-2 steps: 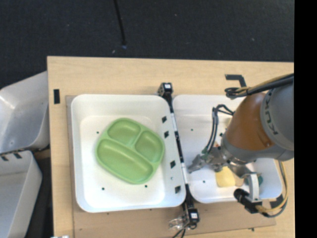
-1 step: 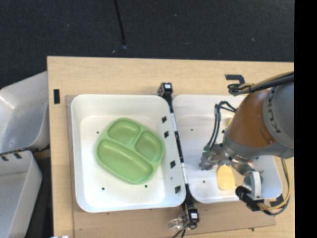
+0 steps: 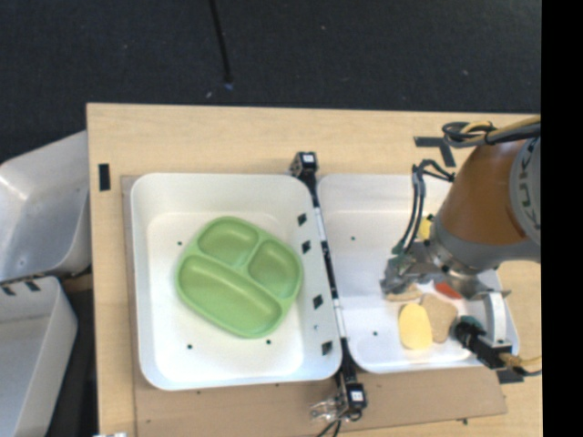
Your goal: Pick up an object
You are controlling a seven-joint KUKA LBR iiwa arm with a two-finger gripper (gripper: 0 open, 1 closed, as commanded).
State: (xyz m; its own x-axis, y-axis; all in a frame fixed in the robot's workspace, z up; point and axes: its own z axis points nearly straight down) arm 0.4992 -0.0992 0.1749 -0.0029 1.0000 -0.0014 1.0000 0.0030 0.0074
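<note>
The end effector (image 3: 412, 276) sits low in the right bin (image 3: 364, 212), its grip too hidden to tell, just above a yellow piece (image 3: 415, 326) and tan piece (image 3: 444, 317) lying touching, so a good pick should centre on one alone.

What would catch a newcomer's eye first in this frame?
Probably the green divided plate, lying alone in the left bin and bright against the white. Next comes the arm with its orange band, bent low over the right bin from the right. Just below it, near that bin's front edge, sit a pale yellow object and a tan one beside it.
</note>
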